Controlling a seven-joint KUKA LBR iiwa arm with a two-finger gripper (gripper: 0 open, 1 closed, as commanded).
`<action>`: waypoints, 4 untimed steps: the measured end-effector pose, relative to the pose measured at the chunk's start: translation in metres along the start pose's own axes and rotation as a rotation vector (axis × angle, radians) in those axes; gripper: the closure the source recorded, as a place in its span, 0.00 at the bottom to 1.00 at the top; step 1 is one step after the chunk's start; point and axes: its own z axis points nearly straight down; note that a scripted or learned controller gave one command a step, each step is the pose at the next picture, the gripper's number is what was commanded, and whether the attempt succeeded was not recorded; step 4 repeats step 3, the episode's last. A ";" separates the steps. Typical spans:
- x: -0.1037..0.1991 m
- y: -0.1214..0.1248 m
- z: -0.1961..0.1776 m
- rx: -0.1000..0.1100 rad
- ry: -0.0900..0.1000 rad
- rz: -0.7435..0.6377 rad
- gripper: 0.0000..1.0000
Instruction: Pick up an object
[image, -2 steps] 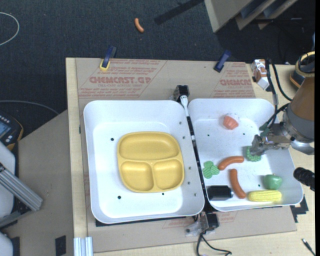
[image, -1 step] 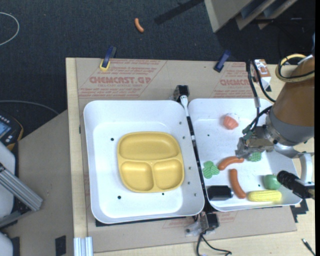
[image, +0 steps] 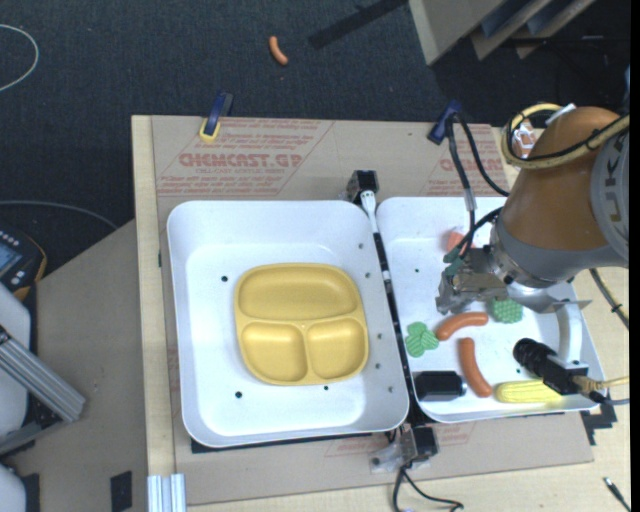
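1. Hovering over the right bin: gripper, low above the bin floor, on the arm that reaches in from the right. Whether it is open or closed cannot be told; nothing is seen held in it.
2. Sausage: orange, lying on the bin floor just below the gripper in the view, towards the near edge. Long axis runs roughly left to right, slightly raised at its right end. Judged the nearest candidate for the pick.
3. Second sausage: orange, further towards the near edge, long axis running mostly up and down the view, tilted; its top end is near the first one.
4. Green pieces: one left of the first sausage, one right of it, both close beside it.
5. Corn: yellow, at the near right corner, lying left to right.
6. Black block: at the near edge, left of the second sausage.
7. Left bin: bears a yellow tray, well apart from the gripper.
8. Judgement: the pick turns on a short shift towards the near edge, with the closing direction across the first sausage's length.
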 end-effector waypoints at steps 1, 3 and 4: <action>0.060 -0.010 -0.014 -0.003 0.000 -0.001 1.00; 0.064 -0.016 0.001 0.004 -0.002 0.008 1.00; 0.064 -0.016 0.001 0.004 -0.002 0.008 1.00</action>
